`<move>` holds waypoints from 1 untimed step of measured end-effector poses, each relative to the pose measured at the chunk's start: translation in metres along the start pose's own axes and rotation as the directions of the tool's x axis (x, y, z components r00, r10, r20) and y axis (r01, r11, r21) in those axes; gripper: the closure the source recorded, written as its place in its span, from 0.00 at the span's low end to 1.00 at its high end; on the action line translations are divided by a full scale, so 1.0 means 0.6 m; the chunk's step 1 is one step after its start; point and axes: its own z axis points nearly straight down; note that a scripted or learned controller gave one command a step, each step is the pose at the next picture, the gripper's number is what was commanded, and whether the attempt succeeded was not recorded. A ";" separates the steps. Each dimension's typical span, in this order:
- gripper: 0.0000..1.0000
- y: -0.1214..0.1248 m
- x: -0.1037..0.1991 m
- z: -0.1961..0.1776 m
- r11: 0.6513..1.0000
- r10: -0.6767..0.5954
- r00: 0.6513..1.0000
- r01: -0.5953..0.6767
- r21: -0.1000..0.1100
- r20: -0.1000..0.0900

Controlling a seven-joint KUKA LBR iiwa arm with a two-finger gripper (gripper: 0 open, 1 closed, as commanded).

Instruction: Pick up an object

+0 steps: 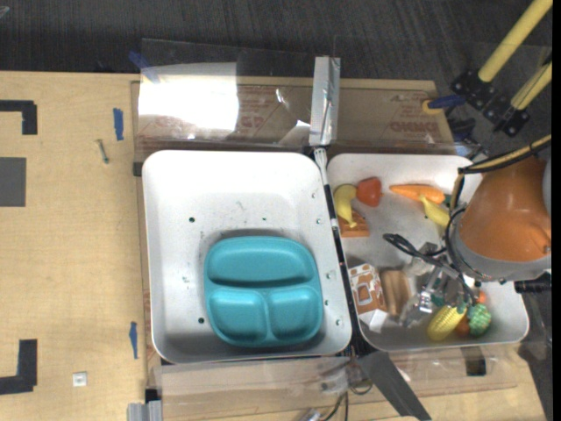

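Below your gripper, a yellow plastic corn cob lay slanting lower-left to upper-right; finger state I couldn't tell.

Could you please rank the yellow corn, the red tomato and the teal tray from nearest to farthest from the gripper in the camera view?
From the gripper:
1. Yellow corn, right beside it in the right bin.
2. Red tomato, at that bin's far end.
3. Teal tray, across in the left bin.
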 end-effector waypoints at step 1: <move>0.00 0.068 -0.078 0.002 1.000 0.024 1.000 -0.024 -0.001 -0.001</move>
